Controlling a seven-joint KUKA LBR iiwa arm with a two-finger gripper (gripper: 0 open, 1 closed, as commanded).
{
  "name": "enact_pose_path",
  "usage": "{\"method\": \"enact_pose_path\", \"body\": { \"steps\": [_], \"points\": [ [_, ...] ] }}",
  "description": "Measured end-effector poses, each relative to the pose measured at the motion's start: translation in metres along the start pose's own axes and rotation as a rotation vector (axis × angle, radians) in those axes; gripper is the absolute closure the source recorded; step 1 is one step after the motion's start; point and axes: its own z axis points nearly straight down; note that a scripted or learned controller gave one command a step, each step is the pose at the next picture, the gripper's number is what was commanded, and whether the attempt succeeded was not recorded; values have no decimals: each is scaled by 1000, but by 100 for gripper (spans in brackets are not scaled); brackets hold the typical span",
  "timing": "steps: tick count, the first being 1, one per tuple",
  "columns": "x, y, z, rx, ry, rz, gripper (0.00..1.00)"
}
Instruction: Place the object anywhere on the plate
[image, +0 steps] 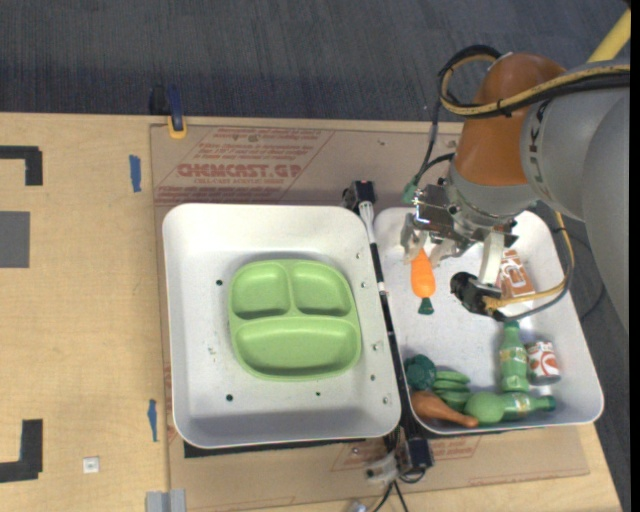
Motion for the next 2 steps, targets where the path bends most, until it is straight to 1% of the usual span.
{"method": "enact_pose_path", "body": {
  "steps": [1,2],
  "points": [
    [83,-50,3,3,1,-131,100],
    [79,-49,3,1,-2,-124,0]
  ]
}}
